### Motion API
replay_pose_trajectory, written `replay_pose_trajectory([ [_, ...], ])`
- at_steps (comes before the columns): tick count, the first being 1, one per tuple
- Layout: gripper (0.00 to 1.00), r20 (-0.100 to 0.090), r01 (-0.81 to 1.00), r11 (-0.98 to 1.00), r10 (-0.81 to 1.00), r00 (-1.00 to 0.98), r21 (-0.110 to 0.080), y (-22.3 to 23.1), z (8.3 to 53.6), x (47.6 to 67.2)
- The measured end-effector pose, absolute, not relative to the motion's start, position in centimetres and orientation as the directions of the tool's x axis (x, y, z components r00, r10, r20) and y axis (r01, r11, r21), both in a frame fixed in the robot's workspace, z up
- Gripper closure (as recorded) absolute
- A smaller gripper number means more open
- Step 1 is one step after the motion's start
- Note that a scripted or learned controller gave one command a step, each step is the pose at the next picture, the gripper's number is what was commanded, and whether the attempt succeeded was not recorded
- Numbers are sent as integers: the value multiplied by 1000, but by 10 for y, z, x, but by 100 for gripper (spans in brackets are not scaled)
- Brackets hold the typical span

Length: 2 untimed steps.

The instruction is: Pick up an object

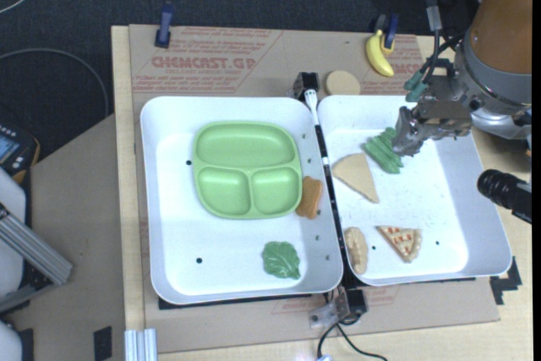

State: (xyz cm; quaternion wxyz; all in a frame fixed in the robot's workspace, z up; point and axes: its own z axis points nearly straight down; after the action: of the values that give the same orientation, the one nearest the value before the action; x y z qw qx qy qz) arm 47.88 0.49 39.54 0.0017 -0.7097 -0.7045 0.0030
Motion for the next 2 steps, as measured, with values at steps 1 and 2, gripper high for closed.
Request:
replay_pose_trajectory([
  [1,100,1,1000,2,1000,-2,7,28,443,480],
  [2,100,1,1000,1,1000,-1,7,33,480,480],
])
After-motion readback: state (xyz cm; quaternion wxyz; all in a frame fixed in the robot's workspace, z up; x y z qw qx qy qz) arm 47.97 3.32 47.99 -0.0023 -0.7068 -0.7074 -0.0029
